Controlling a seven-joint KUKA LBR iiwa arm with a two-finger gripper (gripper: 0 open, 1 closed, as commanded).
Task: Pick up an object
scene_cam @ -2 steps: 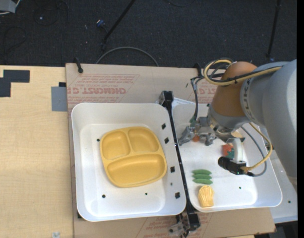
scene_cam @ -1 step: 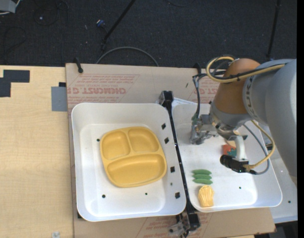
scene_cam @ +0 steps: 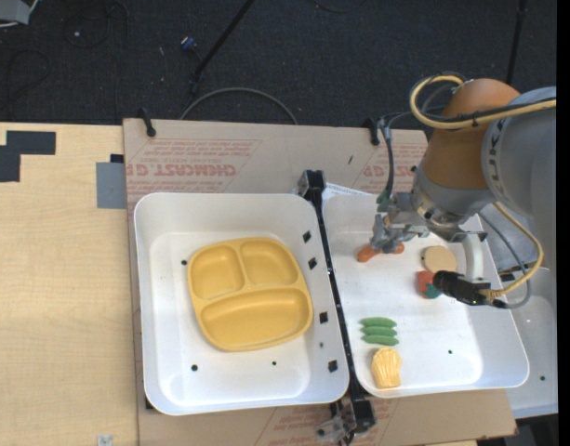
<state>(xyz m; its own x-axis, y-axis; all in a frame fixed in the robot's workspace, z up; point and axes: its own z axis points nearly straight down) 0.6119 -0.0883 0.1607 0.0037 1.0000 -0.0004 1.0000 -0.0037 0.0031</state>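
My gripper (scene_cam: 389, 241) hangs low over the back left part of the right bin (scene_cam: 452, 370). A small orange piece (scene_cam: 365, 255) lies on the bin floor just to the left of the gripper's tip, touching or nearly touching it. To the right lie a tan round piece (scene_cam: 440, 258) and a red and green piece (scene_cam: 426, 283), partly behind a black cable end. Nearer the front sit a green pea pod (scene_cam: 378, 330) and a yellow corn-like piece (scene_cam: 386, 368).
The left bin (scene_cam: 164, 342) holds a yellow divided plate (scene_cam: 250, 292). A black divider (scene_cam: 325, 286) runs between the two bins. The arm's grey and orange body (scene_cam: 470, 147) looms over the right bin's back right corner, with cables trailing to the right.
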